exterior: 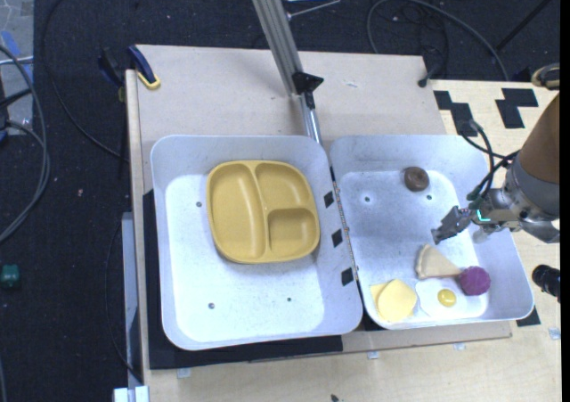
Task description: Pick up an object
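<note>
Two shallow white bins sit side by side on a pale bench ringed by black cables. The left bin (pixel 178 302) holds a yellow divided plate (pixel 263 211). In the right bin (pixel 374 177), the arm's gripper (pixel 448 227) hovers above a tan wedge (pixel 436 262); its grip cannot be made out. Nearby lie a purple ball (pixel 475 281), a fried egg toy (pixel 444 299), a yellow disc (pixel 396 299) and a brown knob (pixel 416 179).
</note>
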